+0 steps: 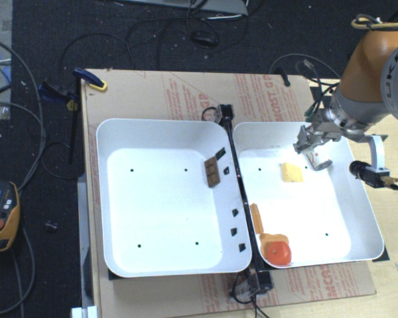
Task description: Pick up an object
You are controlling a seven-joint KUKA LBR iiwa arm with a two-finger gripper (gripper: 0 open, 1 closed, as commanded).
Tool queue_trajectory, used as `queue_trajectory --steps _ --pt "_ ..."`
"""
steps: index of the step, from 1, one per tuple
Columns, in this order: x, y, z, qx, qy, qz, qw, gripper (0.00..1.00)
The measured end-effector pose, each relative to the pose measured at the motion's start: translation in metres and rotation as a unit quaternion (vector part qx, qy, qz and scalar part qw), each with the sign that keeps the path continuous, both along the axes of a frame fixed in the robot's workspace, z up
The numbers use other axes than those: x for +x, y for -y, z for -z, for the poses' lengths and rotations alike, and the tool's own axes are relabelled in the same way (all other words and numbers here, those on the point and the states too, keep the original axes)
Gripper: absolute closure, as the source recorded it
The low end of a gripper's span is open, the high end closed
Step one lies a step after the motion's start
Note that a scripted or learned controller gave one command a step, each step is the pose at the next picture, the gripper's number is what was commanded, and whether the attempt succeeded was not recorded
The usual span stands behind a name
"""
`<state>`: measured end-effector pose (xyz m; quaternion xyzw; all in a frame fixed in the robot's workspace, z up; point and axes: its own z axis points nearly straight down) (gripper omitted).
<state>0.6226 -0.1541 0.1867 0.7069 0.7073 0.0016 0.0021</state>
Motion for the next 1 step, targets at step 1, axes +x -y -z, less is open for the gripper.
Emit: queue_trajectory --steps 1 --pt "0.0026 0.0041 -0.0625 -0.0002 0.0 0.0 1.0 1.0"
